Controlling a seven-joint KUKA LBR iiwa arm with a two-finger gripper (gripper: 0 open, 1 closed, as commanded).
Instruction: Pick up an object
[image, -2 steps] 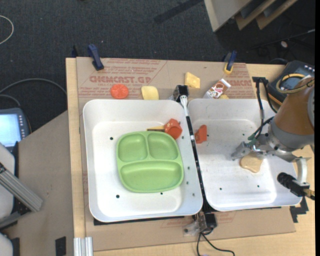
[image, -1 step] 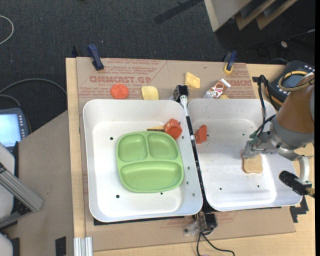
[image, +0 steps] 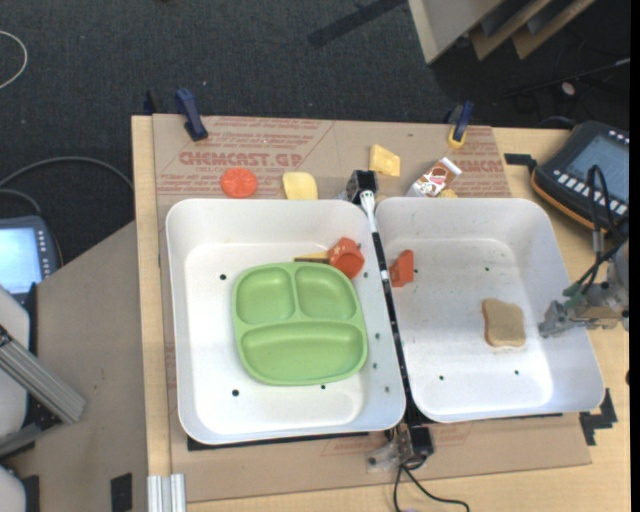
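Two bins. Tan sponge-like block (image: 504, 324) lies in right bin (image: 440, 395), near its right wall. Gripper (image: 556, 318) sits just beside block, right side; cannot tell its state, nothing visibly held. Risk: a shallow, off-centre approach nudges the block aside, missing it.

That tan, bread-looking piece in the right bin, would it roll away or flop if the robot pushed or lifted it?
The tan piece lies flat with squarish edges, so it would probably slide rather than roll. It looks like a thick slab, likely toy food, so it should hold its shape and seem light. On the smooth floor of the right bin, a push may just skid it along.
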